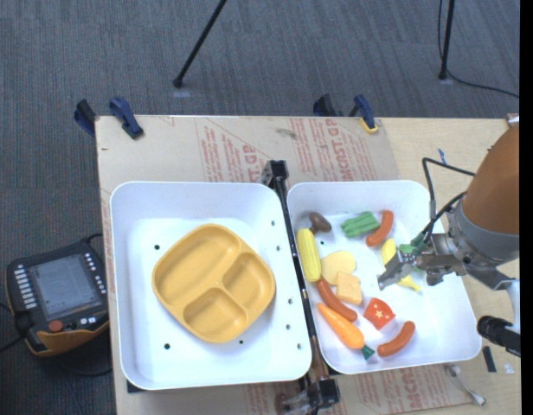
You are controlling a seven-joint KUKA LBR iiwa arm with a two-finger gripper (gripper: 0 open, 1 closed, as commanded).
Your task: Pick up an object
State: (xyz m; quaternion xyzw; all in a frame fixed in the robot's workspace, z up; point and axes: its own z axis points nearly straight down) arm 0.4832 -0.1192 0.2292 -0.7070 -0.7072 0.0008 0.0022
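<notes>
Two white bins sat side by side on the tabletop (206,150). The left bin (132,232) held a yellow divided plate (214,281), roughly centered, tilted a bit.

The right bin (439,335) held a scatter of toy food. A corn cob (308,254) lay along its 9 o'clock wall. A brown mushroom (318,222) sat at the bin's 11 o'clock, a green pepper-like piece (360,224) near 12, and a red sausage (383,227) just beside it. A pale yellow round piece (339,264) and a cheese-coloured block (349,289) touched each other near the middle. A second sausage (335,299) lay just beside the block, at its 8 o'clock, and a carrot (343,327) lay toward the bin's 7 o'clock. A red piece with a white mark (379,313) sat at about 6 o'clock, and a third sausage (396,339) lay close to the near wall, around 5 o'clock.

The arm (496,201) came in from 3 o'clock, with the tool (403,269) low over the right bin's 3 o'clock area. Its tips were at a small yellow piece (388,251), with a bit of green right there too. Whether the tool was spread, closed, or pinching that piece could not be told, as the tips were too small and cluttered.

A teach pendant (54,294) lay on the floor at the 9 o'clock side. Blue clamps (124,116) gripped the tabletop's far edge.
</notes>
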